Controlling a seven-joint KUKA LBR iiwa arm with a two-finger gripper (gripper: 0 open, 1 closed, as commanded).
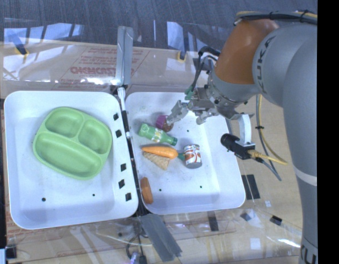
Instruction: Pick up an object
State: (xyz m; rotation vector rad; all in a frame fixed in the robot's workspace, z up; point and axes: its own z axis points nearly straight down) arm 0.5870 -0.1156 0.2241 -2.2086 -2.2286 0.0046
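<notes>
Two white bins side by side on the bench. In the left bin [26,202], a green plate [73,142] with three compartments, lying flat near the middle. In the right bin [213,194], a loose cluster of small things towards its left half: a purple thing [164,122] farthest back, too small to identify; just in front of it a green bottle [157,133] on its side, its length running left to right; in front of that a carrot [159,152], also crosswise, resting on or against a pale wedge [157,160]; to the carrot's right, touching or nearly touching its tip, a small can [192,155], tilted. Apart from the cluster, down at the bin's near-left corner, a brown roll [146,191] against the wall. Reaching in from the right, the grey arm [290,65], with the gripper [190,114] low over the back part of the right bin. Fingers spread apart, with nothing between them; the left fingertip [176,113] just beside the purple thing, at its right, contact impossible to judge. Bottle, carrot and can near the gripper but clear of it, all lying in the bin.
</notes>
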